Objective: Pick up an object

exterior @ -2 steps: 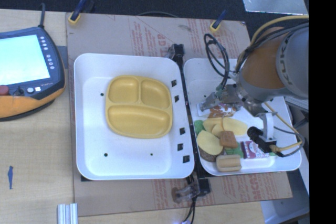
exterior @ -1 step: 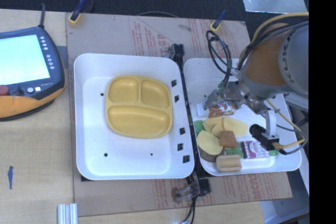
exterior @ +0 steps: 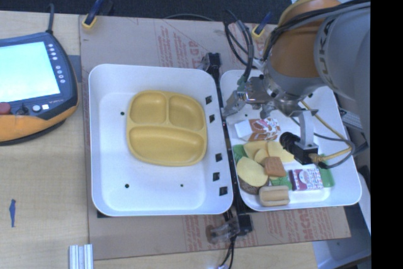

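Camera view, table: light wood table (exterior: 44,198) with a brown cardboard sheet (exterior: 157,41) under two shallow white plastic bins set side by side.
Left bin: white bin (exterior: 107,135) holding a yellow three-compartment plastic plate (exterior: 167,128), lying flat near its middle.
Right bin: white bin (exterior: 343,189) with a cluster of toy food pieces in its lower half.
Objects in right bin: pale yellow potato-shaped pieces (exterior: 252,170), a brown square cracker-like piece (exterior: 274,166) touching them, a tan bread-like block (exterior: 273,196) at the near edge, a green-and-red printed packet (exterior: 306,179) just right of these, a small white-and-red packet (exterior: 263,129) above the cluster.
Arm: grey arm with orange band (exterior: 315,41) reaches in from the right, over the upper part of the right bin.
Hand: metal two-finger hand (exterior: 252,97) sits low over the bin's upper left part, just above the white-and-red packet; cannot tell how it is set or whether it touches anything.
Other: grey-and-orange handheld control pendant with bright screen (exterior: 31,88) on the table, well left of the bins.
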{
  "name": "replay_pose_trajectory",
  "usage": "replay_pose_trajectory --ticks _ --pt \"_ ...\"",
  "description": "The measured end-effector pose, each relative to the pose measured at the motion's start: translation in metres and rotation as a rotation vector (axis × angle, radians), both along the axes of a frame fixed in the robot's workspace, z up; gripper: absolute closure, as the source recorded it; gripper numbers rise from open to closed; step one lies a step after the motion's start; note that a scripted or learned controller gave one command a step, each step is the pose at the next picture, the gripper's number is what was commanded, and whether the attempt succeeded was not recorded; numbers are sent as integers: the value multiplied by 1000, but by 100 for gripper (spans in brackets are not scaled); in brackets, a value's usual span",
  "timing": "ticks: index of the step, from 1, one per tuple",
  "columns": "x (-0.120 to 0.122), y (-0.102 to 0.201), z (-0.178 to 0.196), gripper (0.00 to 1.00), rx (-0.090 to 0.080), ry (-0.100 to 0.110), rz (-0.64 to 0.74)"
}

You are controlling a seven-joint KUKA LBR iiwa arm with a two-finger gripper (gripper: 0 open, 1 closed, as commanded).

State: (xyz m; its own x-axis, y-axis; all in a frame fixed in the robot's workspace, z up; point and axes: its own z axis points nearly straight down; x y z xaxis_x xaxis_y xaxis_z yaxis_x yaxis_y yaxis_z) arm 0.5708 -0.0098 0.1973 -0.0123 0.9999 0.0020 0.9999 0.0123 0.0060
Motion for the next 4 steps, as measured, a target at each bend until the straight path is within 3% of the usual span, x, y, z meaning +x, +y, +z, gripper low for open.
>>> replay_pose_trajectory --ticks 1,2,3,4 --pt "-5 -70 -5 100 -6 7 -15" --pt "-17 2 -6 100 1 12 -1" --pt "-8 -57 6 100 -5 7 -13" --pt "5 -9 -6 100 -2 7 -4"
